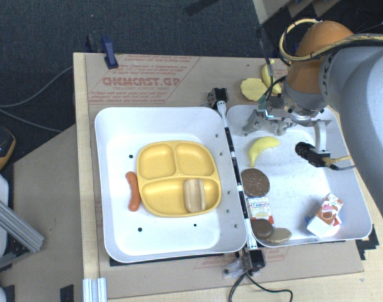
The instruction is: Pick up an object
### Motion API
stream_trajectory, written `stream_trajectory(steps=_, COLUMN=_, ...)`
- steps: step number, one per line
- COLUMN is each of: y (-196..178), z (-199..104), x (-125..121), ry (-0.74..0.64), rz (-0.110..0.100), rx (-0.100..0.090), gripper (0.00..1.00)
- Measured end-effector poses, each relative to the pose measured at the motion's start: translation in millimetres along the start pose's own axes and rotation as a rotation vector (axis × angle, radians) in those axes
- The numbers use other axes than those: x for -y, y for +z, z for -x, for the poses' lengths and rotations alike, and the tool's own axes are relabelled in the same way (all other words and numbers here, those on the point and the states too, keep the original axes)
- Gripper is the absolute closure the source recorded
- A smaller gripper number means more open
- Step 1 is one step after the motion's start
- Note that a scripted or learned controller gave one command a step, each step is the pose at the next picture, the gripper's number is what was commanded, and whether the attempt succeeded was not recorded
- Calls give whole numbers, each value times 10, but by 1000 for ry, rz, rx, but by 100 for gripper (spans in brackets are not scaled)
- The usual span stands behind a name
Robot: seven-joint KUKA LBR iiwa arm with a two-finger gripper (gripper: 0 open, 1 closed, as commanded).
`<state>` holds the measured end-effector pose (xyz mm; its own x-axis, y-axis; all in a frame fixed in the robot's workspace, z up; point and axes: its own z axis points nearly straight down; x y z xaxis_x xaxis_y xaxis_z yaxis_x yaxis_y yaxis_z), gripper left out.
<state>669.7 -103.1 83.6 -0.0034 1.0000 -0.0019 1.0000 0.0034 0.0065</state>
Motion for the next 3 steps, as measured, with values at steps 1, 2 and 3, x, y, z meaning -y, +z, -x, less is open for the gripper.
stream_trajectory(steps=1, y=-13, z=-23, x=417, ry=5, rz=-11, rx=-3, gripper=0)
stream_trajectory(steps=2, y=-121, z=-27, x=392, ry=4, rz=-5, rx=-2, gripper=100)
stream_trajectory(steps=3, y=-115, z=-27, x=395, ry=4, rz=-6, rx=-2, gripper=0)
